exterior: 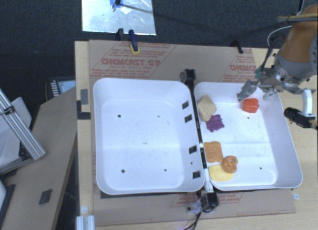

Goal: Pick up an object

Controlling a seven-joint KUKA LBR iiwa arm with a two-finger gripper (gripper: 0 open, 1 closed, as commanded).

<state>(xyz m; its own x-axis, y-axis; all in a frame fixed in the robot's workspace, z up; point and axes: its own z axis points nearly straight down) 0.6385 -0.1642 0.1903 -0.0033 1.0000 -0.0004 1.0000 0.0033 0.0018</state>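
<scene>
Jaws: state not readable, tips blurred against the white bin wall; cannot tell wide or narrow, nothing seen between them

Gripper (252, 91) hanging over far right corner of right bin (278, 147), just above and left of small orange-red object (251, 105); not clearly touching it

Orange-red object: lying on bin floor near far wall, apart from the rest. Looks like a small plastic toy piece, so probably light, stiff, a bit slick. Rounded and lumpy; best taken across the narrow middle, from above

Further left, near the divider: tan lump (206, 107), purple cluster (215, 122) just near of it, almost touching

Near end of same bin: orange flat slab (213, 151), brown ring-shaped piece (229, 163), pale yellow disc (221, 173) — crowded, overlapping, poor first pick

Left bin (144, 134) beyond the divider
</scene>
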